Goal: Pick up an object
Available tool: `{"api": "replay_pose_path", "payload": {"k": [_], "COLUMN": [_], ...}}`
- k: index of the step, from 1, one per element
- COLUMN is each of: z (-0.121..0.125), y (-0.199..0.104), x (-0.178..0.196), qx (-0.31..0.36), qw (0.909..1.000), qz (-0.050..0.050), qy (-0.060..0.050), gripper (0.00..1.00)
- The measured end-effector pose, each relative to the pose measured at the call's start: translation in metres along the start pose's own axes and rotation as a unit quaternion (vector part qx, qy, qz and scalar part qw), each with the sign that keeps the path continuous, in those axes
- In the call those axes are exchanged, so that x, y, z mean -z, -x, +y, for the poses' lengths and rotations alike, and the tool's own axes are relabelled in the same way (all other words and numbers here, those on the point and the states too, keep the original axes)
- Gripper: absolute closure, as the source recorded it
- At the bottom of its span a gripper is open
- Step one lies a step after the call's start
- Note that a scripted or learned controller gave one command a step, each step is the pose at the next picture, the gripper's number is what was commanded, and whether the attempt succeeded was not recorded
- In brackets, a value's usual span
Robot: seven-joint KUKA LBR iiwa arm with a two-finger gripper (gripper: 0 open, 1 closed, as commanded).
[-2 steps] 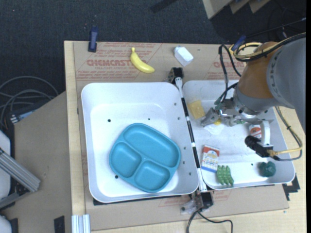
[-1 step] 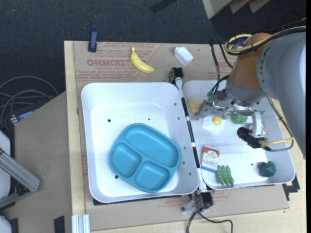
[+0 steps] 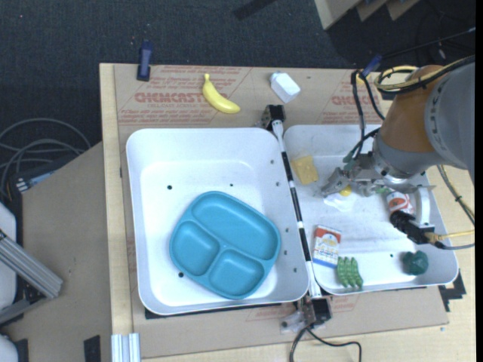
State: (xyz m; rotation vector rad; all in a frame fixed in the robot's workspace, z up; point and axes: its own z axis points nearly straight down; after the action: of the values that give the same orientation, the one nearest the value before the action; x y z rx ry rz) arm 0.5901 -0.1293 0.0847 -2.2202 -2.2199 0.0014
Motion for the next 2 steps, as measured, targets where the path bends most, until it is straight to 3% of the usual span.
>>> {"api": "replay_pose_path", "payload": {"k": [1,2], "z": [0.0015,0.0014], "y": [0.0002,0.0002], "x": [0.0117,0.0116], "qx": [0.0,0.0], "qw": [1.0,1.0], "qz": [-0.001,-0.001], "qy": [0.003,0.002], "gripper": [1.0,0.0]}}
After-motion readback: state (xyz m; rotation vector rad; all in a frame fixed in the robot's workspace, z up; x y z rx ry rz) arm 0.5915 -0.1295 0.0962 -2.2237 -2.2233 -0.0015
